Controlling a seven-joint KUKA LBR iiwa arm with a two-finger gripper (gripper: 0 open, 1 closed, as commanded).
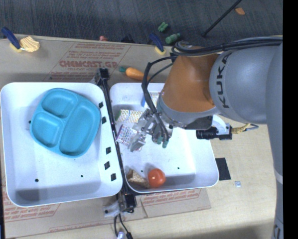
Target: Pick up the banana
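My gripper (151, 133) hangs low over the middle of the right bin (204, 158), under the orange band of the arm. Right beside it on its left lies a crumpled printed packet (125, 129) on the bin floor. The arm's bulk hides the back and right part of this bin. No yellow fruit can be made out in what is exposed of the bin floor.
A red tomato-like ball (156, 177) and a brown crusty piece (136, 178) lie at the right bin's front edge. A blue divided plate (65, 120) fills the back of the left bin (19, 183). An orange carrot (134, 73) lies on the cardboard behind the bins.
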